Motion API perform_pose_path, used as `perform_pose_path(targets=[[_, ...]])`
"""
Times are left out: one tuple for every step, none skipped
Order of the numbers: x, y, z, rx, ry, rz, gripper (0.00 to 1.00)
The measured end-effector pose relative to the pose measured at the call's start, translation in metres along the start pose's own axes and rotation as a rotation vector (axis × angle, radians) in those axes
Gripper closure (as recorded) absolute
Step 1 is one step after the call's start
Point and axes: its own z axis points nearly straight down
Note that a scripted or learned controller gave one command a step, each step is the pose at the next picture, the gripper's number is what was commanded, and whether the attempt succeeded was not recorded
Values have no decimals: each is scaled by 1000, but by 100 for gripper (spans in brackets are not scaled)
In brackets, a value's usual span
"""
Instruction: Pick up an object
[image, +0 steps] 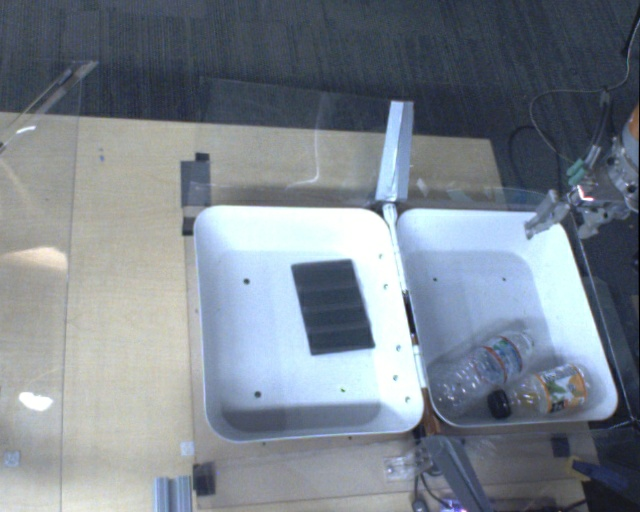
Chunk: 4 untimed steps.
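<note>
Camera view from above the bench, looking down at a slant. Two shallow white plastic bins sit side by side on a pale wooden bench top (120, 300), their inner rims touching along the middle. The left bin (230, 330) holds a flat dark grey rectangular pad with ribbed bands (333, 306), lying near the bin's centre and turned slightly off the bin's axis. The right bin (470, 270) holds two objects crowded into its near right corner: a clear, crumpled plastic water bottle with a blue-and-white label (480, 369), lying on its side, and a smaller amber-coloured bottle with an orange label and black cap (538, 392), also on its side, just beside the clear bottle and seemingly touching it near the cap. A narrow grey metal upright bar (395, 150) rises behind the junction of the two bins. The grey two-finger gripper (548, 216) hangs over the far right corner of the right bin, at the rim, well apart from both bottles; nothing lies between its fingers, and whether they stand apart or together cannot be told at this size.
</note>
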Motion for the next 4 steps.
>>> perform_pose_path(targets=[[26,-71,128,1,1,-243,0],[20,-99,180,-19,-5,-389,0],[72,-114,179,-16,-6,-477,0],[58,-73,181,-7,0,-190,0]])
